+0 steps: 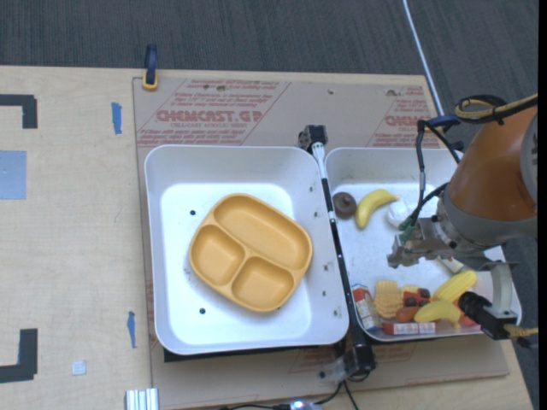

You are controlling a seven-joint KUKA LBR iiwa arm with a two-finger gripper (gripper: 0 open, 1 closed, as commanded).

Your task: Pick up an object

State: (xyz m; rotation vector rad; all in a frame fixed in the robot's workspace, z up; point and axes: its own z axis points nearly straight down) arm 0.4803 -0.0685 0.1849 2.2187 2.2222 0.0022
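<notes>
My gripper (408,253) hangs over the middle of the right bin (376,173), under the orange and grey wrist. A yellow banana (374,205) lies up and left of it, with a brown donut (344,202) beside the bin's left wall. A small white item (396,217) sits just above the gripper, partly hidden by it. Along the near edge lie a yellow waffle-like piece (387,297), small red pieces (414,297), two more yellow banana-shaped pieces (438,311) and a red and white packet (363,308). I see nothing held in the gripper.
The left bin (162,229) holds a yellow three-compartment plate (249,252). A black clamp (314,135) sits at the far end of the wall between the bins. Cables (423,156) loop from the arm above the right bin. Cardboard (214,109) underlies both bins.
</notes>
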